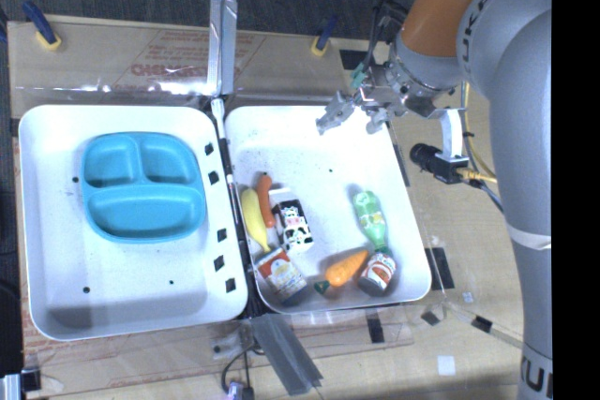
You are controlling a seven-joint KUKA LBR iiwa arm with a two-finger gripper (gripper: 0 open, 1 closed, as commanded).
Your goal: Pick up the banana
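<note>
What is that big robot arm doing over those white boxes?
The grey arm reaches in from the right, and its gripper hangs open over the top edge of the right bin, holding nothing. The banana it is meant to pick up lies untouched by that bin's left wall, next to a small red sausage-like toy and a carton. A carrot and a green bottle lie nearby. The left bin holds a blue tray.

Chunky grey arm [525, 89] with smooth rounded casings and a big glossy orange band [448, 0] above the wrist. The tool [354, 114] is small bare-metal hardware (kinda spindly next to the arm), with thin cables looping around it and a black fitting alongside.
</note>
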